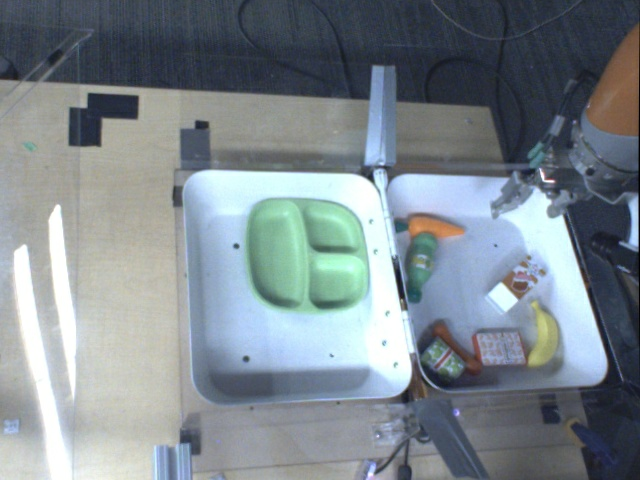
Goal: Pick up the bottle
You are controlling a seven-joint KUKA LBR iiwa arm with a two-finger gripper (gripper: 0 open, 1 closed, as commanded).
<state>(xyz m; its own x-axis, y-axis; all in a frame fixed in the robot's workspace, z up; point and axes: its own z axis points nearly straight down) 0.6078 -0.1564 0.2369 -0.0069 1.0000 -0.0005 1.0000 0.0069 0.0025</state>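
Note:
The bottle [418, 265] is small and green with a label. It lies on its side in the right bin [470, 258], close against that bin's left wall and just below an orange carrot [436, 227]. My gripper [530, 201] hangs over the bin's far right corner, well to the right of the bottle and apart from it. Its two fingers [505, 198] are spread open with nothing between them.
The right bin also holds a banana [543, 335], a red box [498, 347], a small carton [524, 277], a white block [501, 297] and a green can [440, 357]. A green divided plate [305, 253] lies in the left bin [215, 298].

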